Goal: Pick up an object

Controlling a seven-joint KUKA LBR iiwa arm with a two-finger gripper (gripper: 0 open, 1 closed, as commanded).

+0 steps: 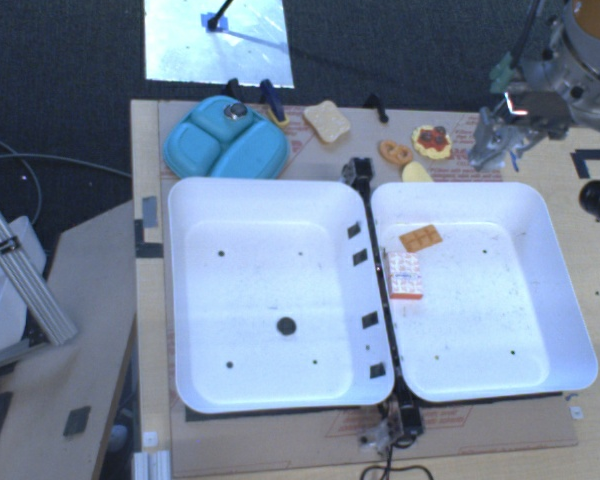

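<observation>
No legible text, brand, number or sign is found. The small packet in the right bin carries a red-and-white printed pattern, too small to read. Reddish printing runs along the cardboard sheet under the bins, at its far edge and near edge; the characters cannot be made out. The orange cracker-like piece bears no readable marking.
</observation>
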